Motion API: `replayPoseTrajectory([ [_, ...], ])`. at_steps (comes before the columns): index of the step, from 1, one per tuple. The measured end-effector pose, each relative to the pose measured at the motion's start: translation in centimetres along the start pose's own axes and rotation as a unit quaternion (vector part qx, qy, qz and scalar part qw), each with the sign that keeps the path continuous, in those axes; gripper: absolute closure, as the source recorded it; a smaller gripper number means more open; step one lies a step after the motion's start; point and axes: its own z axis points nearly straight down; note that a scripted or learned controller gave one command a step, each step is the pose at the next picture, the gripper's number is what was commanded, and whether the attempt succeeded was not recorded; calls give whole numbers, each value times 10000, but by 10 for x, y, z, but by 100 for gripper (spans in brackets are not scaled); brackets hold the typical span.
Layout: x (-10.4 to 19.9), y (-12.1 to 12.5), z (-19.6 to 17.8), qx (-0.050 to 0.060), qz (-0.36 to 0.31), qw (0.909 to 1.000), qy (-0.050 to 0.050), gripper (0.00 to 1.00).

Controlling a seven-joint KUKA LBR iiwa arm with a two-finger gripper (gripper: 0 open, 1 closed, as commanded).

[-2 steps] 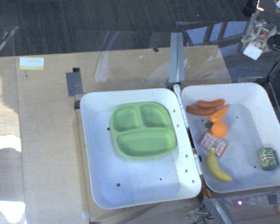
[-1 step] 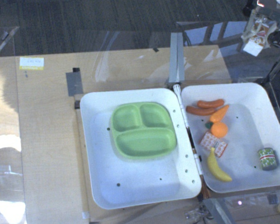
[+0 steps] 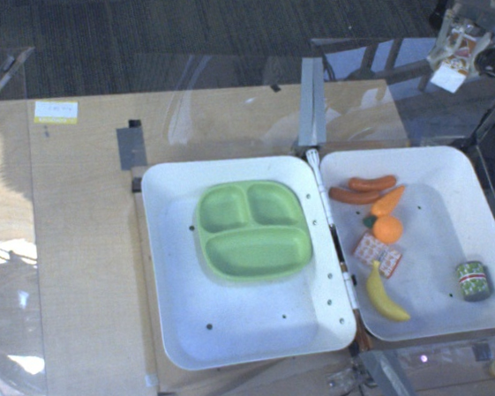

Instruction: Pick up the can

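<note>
Closest to the camera in the right shallow white bin (image 3: 489,209) are two things: a yellow plastic banana (image 3: 385,293) and the small can (image 3: 473,281), silver-topped with a green and red label. The can is in the near right corner of that bin, looks like it's upright, and has bare white floor all around it. It's well apart from the banana and touches nothing else.

The rest of the toy food is bunched along the left side of the same bin. There's a flat red-and-white checkered packet (image 3: 377,254) right by the top end of the banana, and a round orange fruit (image 3: 388,230) just behind that. Then comes an orange carrot (image 3: 388,202) lying at a slant, and a pair of reddish-brown sausages (image 3: 364,190) side by side at the far end.

The left shallow white bin (image 3: 247,348) has a light green plastic plate with three compartments (image 3: 253,232), sitting flat toward the far side.

The gripper (image 3: 464,10) is way off in the far right corner, beyond the bins and nowhere near the can. It's too cluttered and small up there, so I honestly can't tell if the claw is released or clenched.
</note>
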Motion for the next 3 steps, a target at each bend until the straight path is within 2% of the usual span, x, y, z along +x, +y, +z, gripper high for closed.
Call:
replayPoseTrajectory([
  [1,4,1,-12,-54,-61,10000,9,100],
  [2,1,-12,190,141,140,9998,-11,100],
  [3,33,-44,153,114,-2385,9711,31,100],
])
